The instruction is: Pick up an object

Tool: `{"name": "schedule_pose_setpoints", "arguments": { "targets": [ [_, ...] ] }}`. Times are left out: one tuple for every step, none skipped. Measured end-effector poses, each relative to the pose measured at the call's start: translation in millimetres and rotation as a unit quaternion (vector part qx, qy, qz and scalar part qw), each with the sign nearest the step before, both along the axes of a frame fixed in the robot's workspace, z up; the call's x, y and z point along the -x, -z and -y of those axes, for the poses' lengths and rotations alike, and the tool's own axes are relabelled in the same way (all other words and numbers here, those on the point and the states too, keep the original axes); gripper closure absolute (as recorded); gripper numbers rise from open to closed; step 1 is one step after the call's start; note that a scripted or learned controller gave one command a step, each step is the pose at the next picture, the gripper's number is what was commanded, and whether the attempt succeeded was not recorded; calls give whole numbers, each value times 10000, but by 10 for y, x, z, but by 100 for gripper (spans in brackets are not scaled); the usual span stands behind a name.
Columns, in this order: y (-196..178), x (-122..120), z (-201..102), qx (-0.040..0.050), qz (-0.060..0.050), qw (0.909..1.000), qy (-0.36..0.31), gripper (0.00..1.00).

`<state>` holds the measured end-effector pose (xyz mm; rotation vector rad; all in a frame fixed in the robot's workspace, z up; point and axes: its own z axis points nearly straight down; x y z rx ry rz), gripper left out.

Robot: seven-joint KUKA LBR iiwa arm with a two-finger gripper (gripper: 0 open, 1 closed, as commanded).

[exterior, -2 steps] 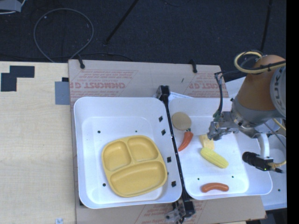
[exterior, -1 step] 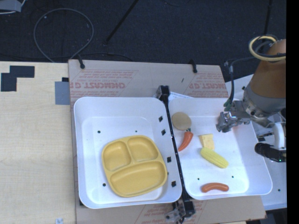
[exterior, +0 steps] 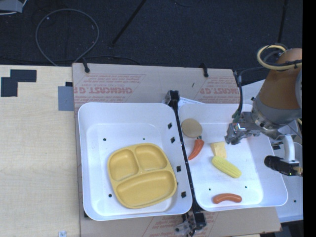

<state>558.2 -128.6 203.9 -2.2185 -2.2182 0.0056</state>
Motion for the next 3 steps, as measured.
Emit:
{"name": "schedule_pose_setpoints", "arguments": {
  "targets": [
    [76, -91, -494, -8, 3, 10000, -16, 100],
    [-57, -233, -995, -1, 21, 10000, -21, 100],
    [-115, -304, -1417, -6, 17, 10000, -23, 100]
  ]
}}
